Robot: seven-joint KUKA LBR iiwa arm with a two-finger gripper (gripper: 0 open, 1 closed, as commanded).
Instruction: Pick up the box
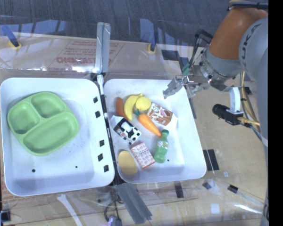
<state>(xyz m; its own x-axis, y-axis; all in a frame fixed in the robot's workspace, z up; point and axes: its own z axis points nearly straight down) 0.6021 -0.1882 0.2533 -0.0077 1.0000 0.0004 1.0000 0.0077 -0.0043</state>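
From above, the tabletop (226, 140) carries two white bins side by side. The left bin (19, 173) has a green divided plate (42, 122) lying flat in it. The right bin (191, 154) is crowded: a banana (130, 105), a lemon (142, 104), a carrot (149, 124), a green bottle (162, 146), a black-and-white cow toy (127, 131), a yellow round piece (127, 162), and two boxes. The red-and-white box (142, 155) lies flat near the bin's front, free on top, so it looks like the easier pick; the orange-and-white carton (160, 115) leans against the carrot. The gripper (177, 86) hovers over the bin's far right corner, gripping nothing; whether its fingers are apart I cannot tell.
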